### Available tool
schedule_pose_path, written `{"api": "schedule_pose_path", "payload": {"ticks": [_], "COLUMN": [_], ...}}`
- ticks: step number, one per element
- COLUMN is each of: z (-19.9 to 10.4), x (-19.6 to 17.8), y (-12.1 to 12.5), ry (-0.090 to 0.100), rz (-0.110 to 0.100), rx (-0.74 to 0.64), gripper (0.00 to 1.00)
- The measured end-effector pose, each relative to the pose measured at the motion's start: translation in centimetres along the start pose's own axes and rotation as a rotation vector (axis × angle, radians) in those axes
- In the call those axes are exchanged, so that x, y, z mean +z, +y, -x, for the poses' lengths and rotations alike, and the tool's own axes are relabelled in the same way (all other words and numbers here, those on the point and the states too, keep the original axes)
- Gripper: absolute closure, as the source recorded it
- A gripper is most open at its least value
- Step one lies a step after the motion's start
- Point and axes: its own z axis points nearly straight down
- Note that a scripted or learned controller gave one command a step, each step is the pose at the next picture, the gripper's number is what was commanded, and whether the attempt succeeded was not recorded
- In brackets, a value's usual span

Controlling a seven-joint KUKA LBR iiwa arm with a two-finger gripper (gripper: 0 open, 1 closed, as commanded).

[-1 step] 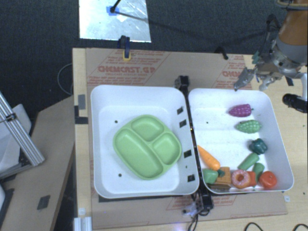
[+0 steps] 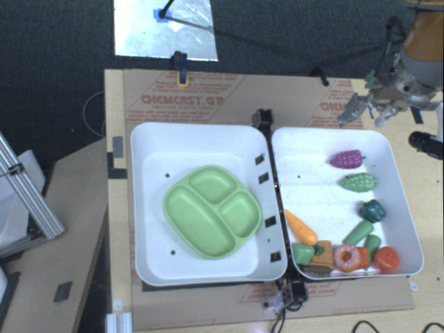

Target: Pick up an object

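The right bin [image 2: 309, 155] holds toy food. A purple grape bunch [image 2: 345, 159] and a green grape bunch [image 2: 358, 182] lie near its far right. Below them are a dark green pepper [image 2: 372, 210] and a green cucumber [image 2: 358, 232]. Along the near wall lie an orange carrot [image 2: 301, 227], a pink donut [image 2: 345, 257] and a red tomato [image 2: 386, 258]. My gripper [image 2: 366, 113] hangs above the bin's far right corner, just beyond the rim. Its fingers are spread open with nothing between them.
The left bin [image 2: 156, 158] holds a green divided plate [image 2: 211, 211]. A black divider with clips [image 2: 267, 179] joins the two bins. A small green piece [image 2: 302, 254] and a brown block [image 2: 321, 255] sit next to the donut.
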Motion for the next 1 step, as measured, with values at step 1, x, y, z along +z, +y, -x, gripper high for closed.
{"api": "schedule_pose_path", "payload": {"ticks": [1], "z": [-0.34], "x": [6.12], "y": [-0.50], "ry": [0.001], "rz": [-0.005], "rx": [0.001], "gripper": [0.00]}}
